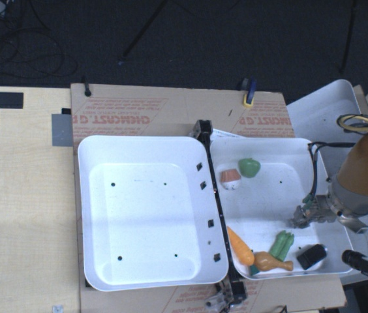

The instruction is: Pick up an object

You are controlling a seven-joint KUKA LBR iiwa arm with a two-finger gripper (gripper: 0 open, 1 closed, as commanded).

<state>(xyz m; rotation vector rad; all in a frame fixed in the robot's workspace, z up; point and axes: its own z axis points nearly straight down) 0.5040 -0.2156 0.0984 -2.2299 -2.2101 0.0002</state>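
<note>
The right bin (269, 150) holds several small objects. A green rounded piece (250, 167) and a red-and-white piece (230, 178) lie near its far left. An orange carrot (239, 244), a green cucumber-like piece (280, 245), a tan pear-shaped piece (272, 262) and a black block (312, 256) lie along its near side. My gripper (306, 215) hangs low over the right part of this bin, a little above and right of the green cucumber-like piece. Nothing shows in its grasp.
The left bin (143, 145) sits beside the right one, with a black divider strip (211, 194) between them. Both rest on a cardboard sheet (171, 109) on the wooden bench. The grey arm (360, 188) enters from the right.
</note>
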